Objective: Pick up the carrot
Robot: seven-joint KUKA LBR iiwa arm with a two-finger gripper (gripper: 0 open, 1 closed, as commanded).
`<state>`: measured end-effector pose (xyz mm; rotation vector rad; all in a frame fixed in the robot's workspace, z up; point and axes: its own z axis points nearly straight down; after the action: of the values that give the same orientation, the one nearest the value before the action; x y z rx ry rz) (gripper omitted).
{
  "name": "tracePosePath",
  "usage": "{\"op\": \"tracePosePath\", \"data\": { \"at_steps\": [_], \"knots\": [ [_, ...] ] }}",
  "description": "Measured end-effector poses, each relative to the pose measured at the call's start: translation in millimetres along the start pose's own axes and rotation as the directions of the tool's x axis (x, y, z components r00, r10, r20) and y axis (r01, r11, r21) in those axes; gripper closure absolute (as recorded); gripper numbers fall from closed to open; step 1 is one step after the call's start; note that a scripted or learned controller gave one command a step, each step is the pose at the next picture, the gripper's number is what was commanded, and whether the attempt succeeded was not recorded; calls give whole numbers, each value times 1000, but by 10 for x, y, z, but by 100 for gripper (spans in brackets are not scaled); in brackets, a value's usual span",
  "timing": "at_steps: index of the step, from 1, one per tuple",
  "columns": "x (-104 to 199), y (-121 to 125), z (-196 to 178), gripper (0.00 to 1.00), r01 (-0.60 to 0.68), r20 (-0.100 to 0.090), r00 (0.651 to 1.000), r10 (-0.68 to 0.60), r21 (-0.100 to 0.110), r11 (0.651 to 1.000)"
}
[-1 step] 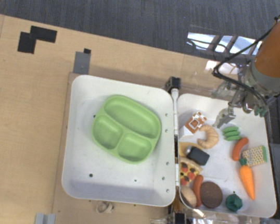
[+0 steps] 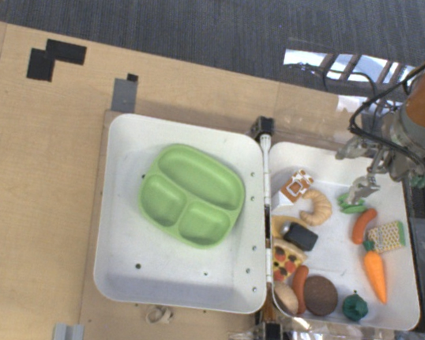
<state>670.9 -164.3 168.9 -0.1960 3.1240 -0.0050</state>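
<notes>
Gripper (image 2: 365, 187) above right bin (image 2: 414, 261); carrot (image 2: 376, 275) lying apart, near waffle (image 2: 387, 235).

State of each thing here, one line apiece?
carrot: lying flat in right bin, untouched
tool: hovering over right bin's far side, holding nothing visible
green tray: right side up in left bin, compartments bare
croissant: lying loose in right bin

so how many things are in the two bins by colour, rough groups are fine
Green: 3, the divided plate, a small piece under the gripper and a broccoli-like piece
Orange or red: 3, the carrot, a red piece above it, a sausage
Brown or tan: 3
Black: 1
Mixed colours: 3
Pale: 1
Total: 14
</notes>
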Motion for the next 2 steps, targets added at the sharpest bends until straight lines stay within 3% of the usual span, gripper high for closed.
{"op": "tracePosePath", "data": {
  "at_steps": [1,2],
  "knots": [
    [517,-314,786,0,188,4,982,-188,0,982],
    [1203,-262,785,0,145,1,989,-145,-1,989]
  ]
}}
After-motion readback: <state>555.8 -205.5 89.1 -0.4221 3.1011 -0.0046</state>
